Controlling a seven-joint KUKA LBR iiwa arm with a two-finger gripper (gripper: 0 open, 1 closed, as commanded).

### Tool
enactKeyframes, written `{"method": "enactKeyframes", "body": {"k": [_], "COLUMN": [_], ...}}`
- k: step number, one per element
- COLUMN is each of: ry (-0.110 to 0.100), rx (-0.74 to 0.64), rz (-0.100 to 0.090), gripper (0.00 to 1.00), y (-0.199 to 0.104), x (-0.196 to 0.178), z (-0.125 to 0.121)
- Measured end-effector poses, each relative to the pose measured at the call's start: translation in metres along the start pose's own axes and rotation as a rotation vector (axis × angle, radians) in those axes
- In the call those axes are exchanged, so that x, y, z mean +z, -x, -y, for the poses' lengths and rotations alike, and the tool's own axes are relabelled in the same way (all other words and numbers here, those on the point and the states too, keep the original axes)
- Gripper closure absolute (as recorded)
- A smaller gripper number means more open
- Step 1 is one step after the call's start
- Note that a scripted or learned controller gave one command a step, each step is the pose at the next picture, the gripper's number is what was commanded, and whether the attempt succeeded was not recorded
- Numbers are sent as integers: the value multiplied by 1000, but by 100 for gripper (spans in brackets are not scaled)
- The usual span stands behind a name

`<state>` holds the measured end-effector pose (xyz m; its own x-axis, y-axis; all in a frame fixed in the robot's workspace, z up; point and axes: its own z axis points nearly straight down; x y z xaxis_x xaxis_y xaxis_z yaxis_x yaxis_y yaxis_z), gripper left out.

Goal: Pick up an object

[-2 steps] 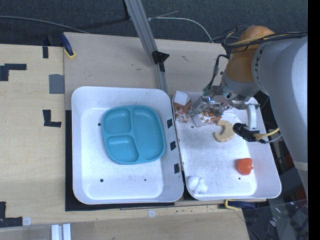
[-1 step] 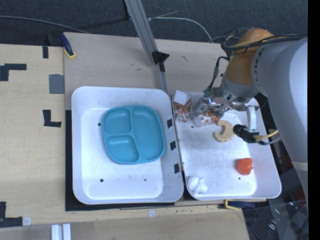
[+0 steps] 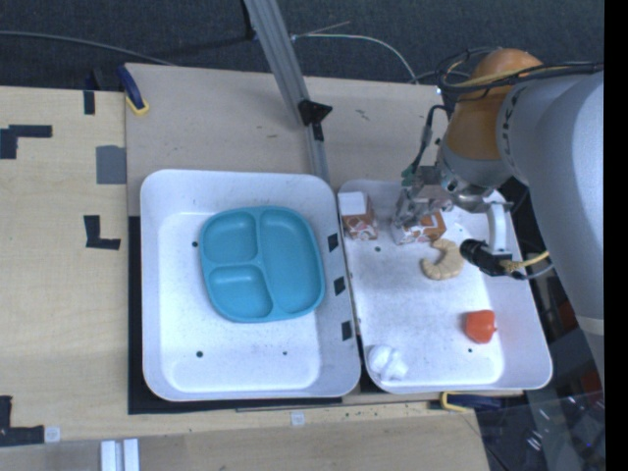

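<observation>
A small brown-and-white carton [image 3: 428, 228] lies near the far edge of the right-hand bin [image 3: 510, 366], with the tip of the gripper [image 3: 410, 226] down just at its left side. Whether the tool's tips are spread or closed cannot be told from this angle, and nothing can be seen clamped between them.

Just near and right of the carton rests a tan, curved pastry-like piece [image 3: 443, 262], close beside it. At the bin's far left corner stands a second small box [image 3: 356, 215], white on top with a reddish-brown face, well clear of the gripper. Toward the near right of the same bin sits a small orange-red object [image 3: 480, 326], apart from the rest. A crumpled white item [image 3: 387, 362] lies at the near left corner.

The grey arm [image 3: 549, 145] comes in from the right, its orange band [image 3: 486, 101] showing above the wrist, with cables looping around it.

The left-hand bin [image 3: 162, 292] holds a turquoise divided plate [image 3: 262, 263] with three compartments, lying flat at its middle. A slanted metal pole [image 3: 280, 52] crosses the far side of the wooden bench [image 3: 59, 292], which bears black tape marks at left.
</observation>
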<state>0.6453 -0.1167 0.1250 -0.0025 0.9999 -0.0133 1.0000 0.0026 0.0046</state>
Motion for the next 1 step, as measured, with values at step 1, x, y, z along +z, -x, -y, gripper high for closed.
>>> {"method": "enactKeyframes", "body": {"k": [1], "ry": [1], "rx": [2], "rz": [-13], "gripper": [100], "y": [3], "x": [-61], "z": [5]}}
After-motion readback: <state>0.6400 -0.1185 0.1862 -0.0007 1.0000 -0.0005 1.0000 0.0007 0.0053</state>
